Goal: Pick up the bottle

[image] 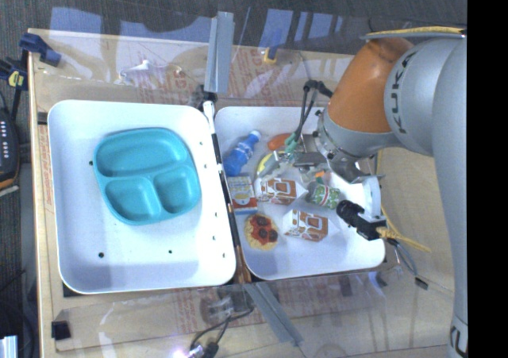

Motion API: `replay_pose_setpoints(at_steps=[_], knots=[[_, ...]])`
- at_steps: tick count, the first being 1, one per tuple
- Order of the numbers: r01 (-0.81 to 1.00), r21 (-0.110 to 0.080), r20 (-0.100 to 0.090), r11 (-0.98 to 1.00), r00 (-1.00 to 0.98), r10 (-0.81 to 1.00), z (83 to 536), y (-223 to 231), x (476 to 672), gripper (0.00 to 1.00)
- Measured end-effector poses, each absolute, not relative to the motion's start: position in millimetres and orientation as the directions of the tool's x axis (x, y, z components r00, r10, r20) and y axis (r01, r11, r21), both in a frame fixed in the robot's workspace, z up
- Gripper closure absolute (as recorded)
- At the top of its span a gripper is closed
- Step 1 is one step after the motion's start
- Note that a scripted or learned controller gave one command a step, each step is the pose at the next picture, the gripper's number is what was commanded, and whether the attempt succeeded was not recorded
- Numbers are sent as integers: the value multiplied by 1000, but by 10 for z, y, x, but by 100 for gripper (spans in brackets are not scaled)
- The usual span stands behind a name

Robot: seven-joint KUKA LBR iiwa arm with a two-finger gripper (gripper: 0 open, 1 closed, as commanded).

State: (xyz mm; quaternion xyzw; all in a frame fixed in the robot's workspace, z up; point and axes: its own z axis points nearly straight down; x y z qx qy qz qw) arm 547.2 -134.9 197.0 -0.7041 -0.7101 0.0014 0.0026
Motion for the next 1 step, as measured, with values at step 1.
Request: replay_pose_setpoints(at_steps=[1], knots=[[990, -2, 1, 142, -142, 990, 911, -1281, 6206, 0]])
